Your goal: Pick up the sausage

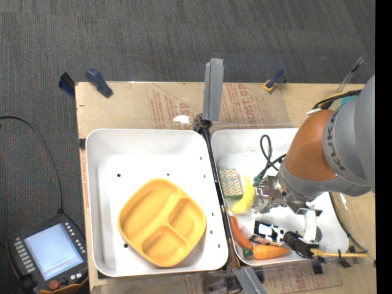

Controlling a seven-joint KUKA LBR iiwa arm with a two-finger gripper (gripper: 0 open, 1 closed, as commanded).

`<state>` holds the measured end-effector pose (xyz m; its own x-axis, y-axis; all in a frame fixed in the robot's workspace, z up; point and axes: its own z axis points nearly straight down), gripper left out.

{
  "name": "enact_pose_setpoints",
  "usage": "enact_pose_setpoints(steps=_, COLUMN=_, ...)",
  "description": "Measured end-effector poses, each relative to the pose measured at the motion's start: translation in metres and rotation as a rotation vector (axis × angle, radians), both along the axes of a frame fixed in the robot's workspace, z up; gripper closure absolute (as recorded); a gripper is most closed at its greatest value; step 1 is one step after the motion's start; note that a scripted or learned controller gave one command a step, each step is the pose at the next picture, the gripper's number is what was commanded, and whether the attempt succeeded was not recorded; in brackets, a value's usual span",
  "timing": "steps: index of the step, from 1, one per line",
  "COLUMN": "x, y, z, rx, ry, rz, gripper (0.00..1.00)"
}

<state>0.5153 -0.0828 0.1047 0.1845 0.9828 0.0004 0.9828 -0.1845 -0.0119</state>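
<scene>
Sausage [239,231] lies by right bin [269,137]'s left wall — gripper [264,198] above it, grip state can't tell — descend aligned lengthwise.

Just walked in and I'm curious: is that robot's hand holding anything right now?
Hand: cannot be told. It hangs over the right bin, close to the yellow item, with the sausage lying lower down, apart from it.

Bench [153,106] bears bins [101,164] (two, white).
</scene>
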Motion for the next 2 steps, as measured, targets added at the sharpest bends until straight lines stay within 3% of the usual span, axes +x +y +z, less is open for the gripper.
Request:
enact_pose_setpoints(steps=1, x=0.037, y=0.085, z=0.078, rx=-0.003, ry=-0.002, rz=-0.046, gripper=1.00)
enact_pose_setpoints(steps=2, x=0.035, y=0.029, z=0.078, rx=-0.001, ry=-0.001, rz=0.114, gripper=1.00)
